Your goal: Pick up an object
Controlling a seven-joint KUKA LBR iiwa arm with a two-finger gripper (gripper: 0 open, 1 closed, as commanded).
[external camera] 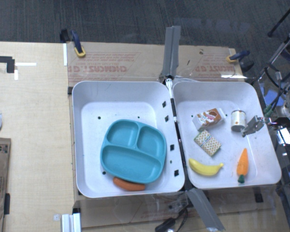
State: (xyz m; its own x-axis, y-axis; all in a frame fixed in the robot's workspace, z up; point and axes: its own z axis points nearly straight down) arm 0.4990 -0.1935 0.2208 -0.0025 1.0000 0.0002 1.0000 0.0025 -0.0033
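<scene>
The grey two-finger gripper (253,125) reaches in over the right rim of the right shallow white bin (261,100), low above the bin floor and just beside the small silver metal can (238,120), which lies on its side toward the far right of that bin. Whether the fingers are released or clenched I cannot tell; nothing shows between them, so nothing looks picked up yet.

The can seems the likeliest target, being nearest the gripper. Other candidates lie apart from one another in the same bin, which leaves room for a descent: a small printed carton with a pink and brown picture (209,118) to the left of the can, a patterned tan packet (207,143) nearer, a yellow toy banana (205,167) near the front wall, and an orange toy carrot with a green top (242,164) at the near right.

In the left white bin (82,129) a teal three-compartment plastic plate (133,151) rests slantwise, its near edge partly covering an orange sausage-shaped toy (129,184)
</scene>
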